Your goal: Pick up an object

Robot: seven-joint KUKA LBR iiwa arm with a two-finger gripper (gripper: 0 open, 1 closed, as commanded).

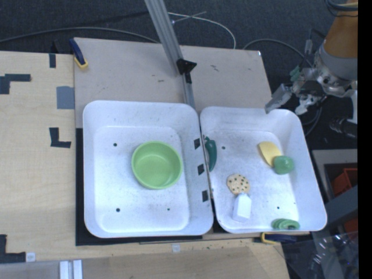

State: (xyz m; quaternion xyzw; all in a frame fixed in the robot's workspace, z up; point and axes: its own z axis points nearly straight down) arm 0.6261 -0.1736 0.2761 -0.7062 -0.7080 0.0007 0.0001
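White bins [145, 112] sit side by side on a wooden bench [35, 156]; tool [288, 99] spread, holding nothing.

You look from one fixed camera above the table [35, 156], tilted down at a slant. It sits far enough back to take in both bins whole, the left bin [93, 121] and the right bin [302, 138], side by side. The arm [343, 34] enters from your right edge.
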